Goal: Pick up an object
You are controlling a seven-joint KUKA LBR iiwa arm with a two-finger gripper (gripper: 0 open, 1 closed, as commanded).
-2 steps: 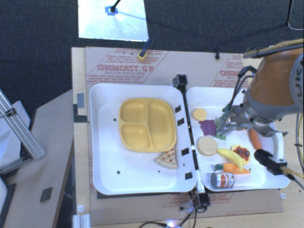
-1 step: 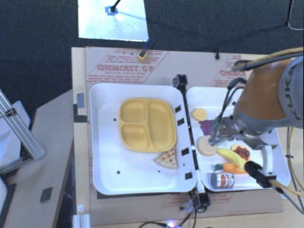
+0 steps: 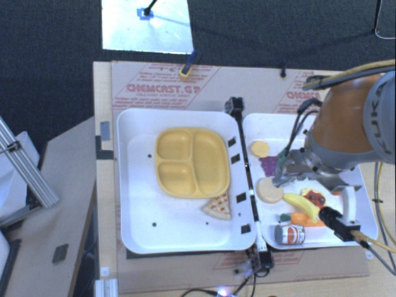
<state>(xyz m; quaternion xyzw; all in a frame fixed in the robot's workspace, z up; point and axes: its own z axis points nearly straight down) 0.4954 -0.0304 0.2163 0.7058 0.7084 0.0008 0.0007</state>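
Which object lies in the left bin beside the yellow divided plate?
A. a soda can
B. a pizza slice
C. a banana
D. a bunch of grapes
B: the pizza slice lies at the lower right corner of the yellow divided plate in the left bin.

Yellow tray [image 3: 190,163] and pizza slice [image 3: 218,208] in left bin [image 3: 133,184]

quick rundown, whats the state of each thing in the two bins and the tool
yellow tray: upright, bare, left bin
pizza slice: flat, touching the tray's edge
can: on its side, right bin
banana: lying flat
grapes: loose, beside the tool
tool: low over the right bin
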